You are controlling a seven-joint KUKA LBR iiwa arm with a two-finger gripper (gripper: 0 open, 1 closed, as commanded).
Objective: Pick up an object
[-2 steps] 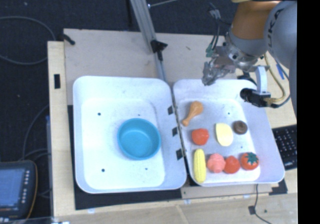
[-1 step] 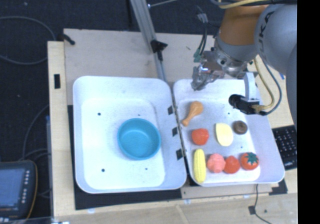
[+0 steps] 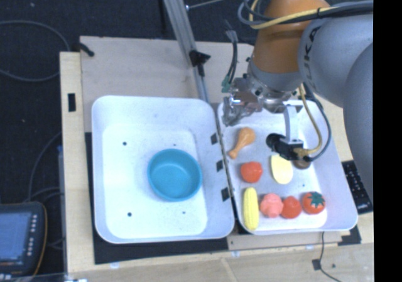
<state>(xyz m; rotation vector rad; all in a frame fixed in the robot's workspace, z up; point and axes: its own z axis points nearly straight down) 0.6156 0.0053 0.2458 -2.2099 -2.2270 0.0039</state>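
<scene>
Both white bins (image 3: 113, 149) look like smooth, slightly glossy plastic, and the blue bowl (image 3: 174, 174) has the same moulded sheen. The bench (image 3: 125, 67) beneath is pale, matt wood-like board, and a bare metal rail (image 3: 179, 20) slants across it. The arm (image 3: 339, 48) wears smooth grey and glossy orange shells.

One fixed camera above the bench (image 3: 151, 54) — looking down aslant on both bins (image 3: 107, 149).
</scene>
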